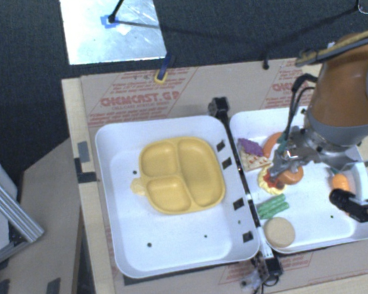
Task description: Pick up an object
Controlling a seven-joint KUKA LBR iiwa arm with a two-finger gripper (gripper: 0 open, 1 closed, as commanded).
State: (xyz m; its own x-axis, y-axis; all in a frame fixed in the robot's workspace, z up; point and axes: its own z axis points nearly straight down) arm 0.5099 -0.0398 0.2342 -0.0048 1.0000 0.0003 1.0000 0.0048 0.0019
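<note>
Beneath the gripper (282, 167), toy food pile (272, 180).

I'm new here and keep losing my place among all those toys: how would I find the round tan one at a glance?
Start at the right-hand white bin, the one that the grey and orange arm reaches over. Follow its front edge to the corner beside the divider between the two bins; the tan disc lies there, just below the green piece. It is the only plain, flat, round thing, pale as a biscuit, while its neighbours are brightly coloured.
</note>
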